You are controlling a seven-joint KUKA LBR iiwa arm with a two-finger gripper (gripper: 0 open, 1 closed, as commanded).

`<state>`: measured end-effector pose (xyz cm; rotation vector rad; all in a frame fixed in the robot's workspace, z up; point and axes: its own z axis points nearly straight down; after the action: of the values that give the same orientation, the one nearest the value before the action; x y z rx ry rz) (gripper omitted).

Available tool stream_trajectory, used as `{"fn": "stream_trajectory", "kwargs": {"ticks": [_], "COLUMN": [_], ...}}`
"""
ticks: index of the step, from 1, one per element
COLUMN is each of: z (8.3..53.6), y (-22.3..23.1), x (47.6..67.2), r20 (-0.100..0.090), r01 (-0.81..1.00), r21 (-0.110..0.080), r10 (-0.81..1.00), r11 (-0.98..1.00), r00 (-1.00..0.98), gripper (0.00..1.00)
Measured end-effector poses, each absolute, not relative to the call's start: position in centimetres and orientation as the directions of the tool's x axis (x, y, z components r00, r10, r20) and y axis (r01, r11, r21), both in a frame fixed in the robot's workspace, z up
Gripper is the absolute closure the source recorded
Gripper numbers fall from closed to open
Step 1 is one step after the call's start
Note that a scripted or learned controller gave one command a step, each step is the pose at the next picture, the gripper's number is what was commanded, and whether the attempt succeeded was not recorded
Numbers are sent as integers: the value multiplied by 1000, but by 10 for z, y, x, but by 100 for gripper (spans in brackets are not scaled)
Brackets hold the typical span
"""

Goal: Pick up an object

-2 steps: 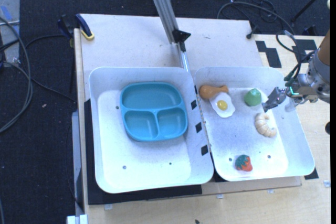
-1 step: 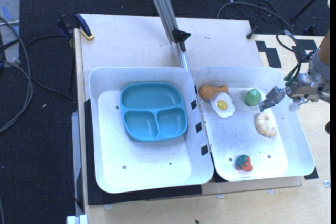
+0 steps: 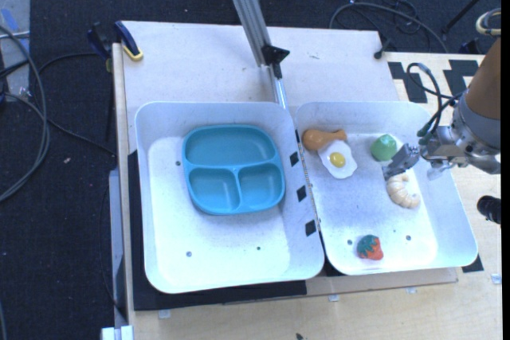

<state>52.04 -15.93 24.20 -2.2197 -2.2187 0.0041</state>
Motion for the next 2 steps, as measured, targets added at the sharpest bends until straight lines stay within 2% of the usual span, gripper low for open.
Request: {"fn": "stream_trajectory", "kwargs": {"ticks": [1,2], "z": [183,139], "y": [-157,-156], "x": [511,514], "r20": [2,1], "r01": [1000,1000], "r21": [-6,-4], "r10": [1000,1000], "r11": [-1,-1], "r00": [1,1], "gripper": [0,0]}}
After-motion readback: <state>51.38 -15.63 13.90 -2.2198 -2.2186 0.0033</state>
